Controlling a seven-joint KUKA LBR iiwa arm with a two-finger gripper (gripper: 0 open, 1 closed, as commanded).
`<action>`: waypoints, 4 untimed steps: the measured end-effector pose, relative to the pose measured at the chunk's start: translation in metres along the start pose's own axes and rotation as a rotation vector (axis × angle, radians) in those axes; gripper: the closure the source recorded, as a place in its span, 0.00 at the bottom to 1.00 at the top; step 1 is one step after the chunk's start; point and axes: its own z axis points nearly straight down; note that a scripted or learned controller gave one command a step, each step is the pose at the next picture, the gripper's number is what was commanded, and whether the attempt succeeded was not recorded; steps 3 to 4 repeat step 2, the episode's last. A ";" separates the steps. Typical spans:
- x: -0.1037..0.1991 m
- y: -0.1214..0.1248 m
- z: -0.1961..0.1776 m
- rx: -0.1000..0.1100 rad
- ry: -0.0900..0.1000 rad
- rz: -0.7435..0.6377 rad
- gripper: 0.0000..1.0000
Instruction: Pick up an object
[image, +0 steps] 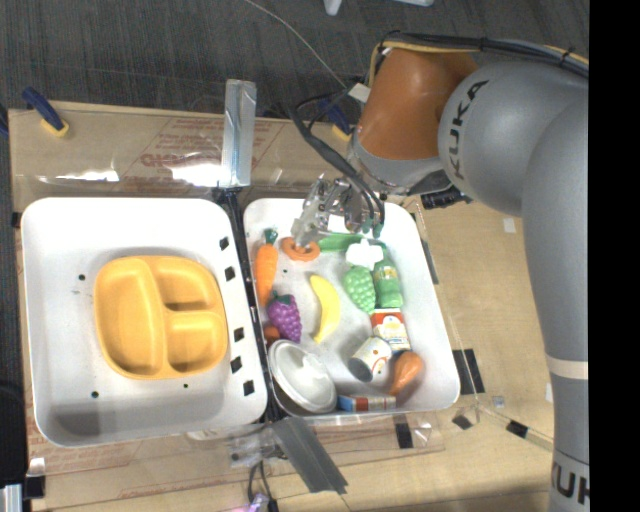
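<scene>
"KUKA" is written on the grey arm (500, 110). The arm is bent down over the right bin (432, 300), and the gripper (318, 222) is lowered at its far end (open or shut cannot be told). A small orange toy (300, 248) lies just under it. A yellow tray (160, 315) sits in the left bin (50, 300).

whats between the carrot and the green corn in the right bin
The banana lies between the carrot and the corn, in the camera view.
</scene>
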 end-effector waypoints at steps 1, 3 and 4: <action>0.001 -0.001 -0.005 0.002 0.008 -0.003 1.00; 0.001 -0.001 -0.005 0.002 0.009 -0.003 0.00; 0.001 -0.001 -0.005 0.002 0.009 -0.003 0.00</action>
